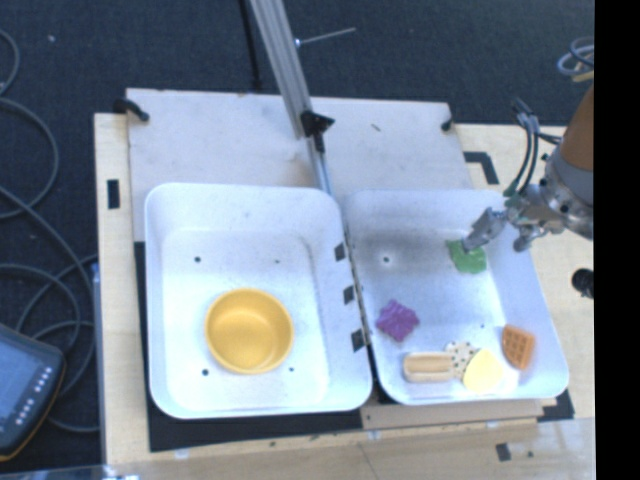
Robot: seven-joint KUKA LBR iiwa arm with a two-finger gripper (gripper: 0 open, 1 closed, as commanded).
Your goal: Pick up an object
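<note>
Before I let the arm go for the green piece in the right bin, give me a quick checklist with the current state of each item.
1. Gripper over the right bin: ok, it hangs at that bin's upper right part.
2. Gripper lined up with the green object: ok, its tip is right beside the piece.
3. Green object held: cannot tell, contact is hidden by the tip.
4. Space around the green object: ok, the purple object and the waffle lie well apart.
5. Left bin out of the way: ok, the yellow bowl sits there, far from the arm.
</note>
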